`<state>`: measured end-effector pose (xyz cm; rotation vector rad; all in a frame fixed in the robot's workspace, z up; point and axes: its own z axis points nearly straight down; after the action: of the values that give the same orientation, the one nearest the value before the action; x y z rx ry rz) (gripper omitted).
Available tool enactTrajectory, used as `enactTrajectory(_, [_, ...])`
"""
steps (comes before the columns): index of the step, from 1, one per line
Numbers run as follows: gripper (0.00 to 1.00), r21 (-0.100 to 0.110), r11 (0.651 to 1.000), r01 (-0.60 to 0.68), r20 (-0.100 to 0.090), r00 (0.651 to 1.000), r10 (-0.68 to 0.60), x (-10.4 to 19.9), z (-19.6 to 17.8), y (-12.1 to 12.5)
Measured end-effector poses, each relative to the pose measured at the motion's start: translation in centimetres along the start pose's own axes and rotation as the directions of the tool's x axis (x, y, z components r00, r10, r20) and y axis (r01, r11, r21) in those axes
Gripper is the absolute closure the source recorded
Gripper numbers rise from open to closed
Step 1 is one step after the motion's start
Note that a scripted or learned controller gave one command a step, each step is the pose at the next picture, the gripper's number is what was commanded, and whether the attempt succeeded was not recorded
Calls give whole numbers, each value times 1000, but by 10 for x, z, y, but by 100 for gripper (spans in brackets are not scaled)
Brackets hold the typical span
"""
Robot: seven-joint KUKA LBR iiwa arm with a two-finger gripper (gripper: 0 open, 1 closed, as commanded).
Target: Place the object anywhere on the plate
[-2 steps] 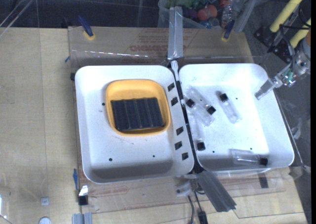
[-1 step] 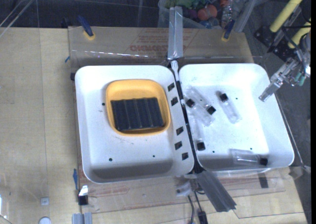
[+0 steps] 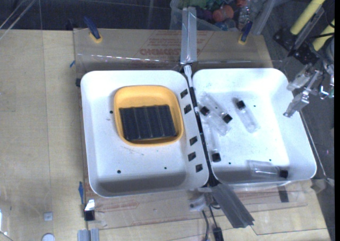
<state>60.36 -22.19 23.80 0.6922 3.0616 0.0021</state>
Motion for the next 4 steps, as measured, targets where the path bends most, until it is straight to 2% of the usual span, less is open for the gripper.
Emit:
enactTrajectory(1, [0,0,1000,-12,4,1000,12,37,-55,-19])
enactTrajectory(2, [0,0,997,-75,-1,997,75,50,-57,-26])
enactTrajectory(3, [0,-1,994,-108,5,994,108,40,-54,-22])
enactTrajectory(4, [0,0,997,-77,2,997,77,55,-67,-27])
